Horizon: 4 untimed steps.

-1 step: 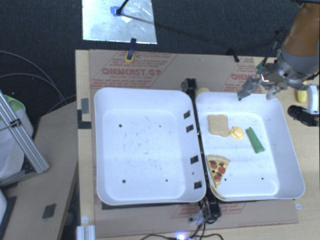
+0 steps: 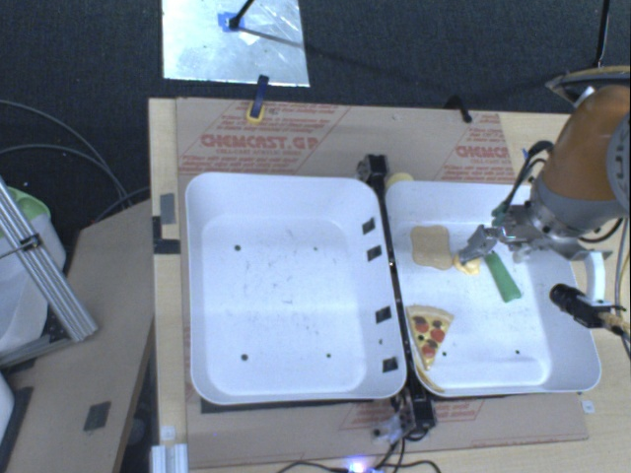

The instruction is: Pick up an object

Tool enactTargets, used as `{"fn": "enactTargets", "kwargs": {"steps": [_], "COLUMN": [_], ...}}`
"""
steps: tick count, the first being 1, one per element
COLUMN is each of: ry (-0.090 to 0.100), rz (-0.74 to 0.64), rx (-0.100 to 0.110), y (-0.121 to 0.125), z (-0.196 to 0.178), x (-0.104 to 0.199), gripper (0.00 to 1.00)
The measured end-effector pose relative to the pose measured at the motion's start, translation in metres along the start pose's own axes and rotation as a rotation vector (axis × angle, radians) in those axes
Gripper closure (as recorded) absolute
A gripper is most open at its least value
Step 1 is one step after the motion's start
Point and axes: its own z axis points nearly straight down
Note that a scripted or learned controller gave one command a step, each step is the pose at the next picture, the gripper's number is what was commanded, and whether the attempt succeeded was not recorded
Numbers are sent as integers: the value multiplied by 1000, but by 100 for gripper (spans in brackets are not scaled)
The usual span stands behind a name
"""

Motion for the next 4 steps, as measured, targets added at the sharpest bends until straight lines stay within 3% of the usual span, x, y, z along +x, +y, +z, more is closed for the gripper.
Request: {"fn": "enactTargets", "kwargs": {"steps": [1, 2, 3, 4], "ry": [-2, -3, -4, -1], "rz": [2, -6, -8, -1], "rx": [-7, -14, -18, -7], "y": [-44, -31, 25, -31], "z": [68, 48, 48, 66], "x": [-60, -57, -56, -57], "gripper": [0, 0, 0, 0]}}
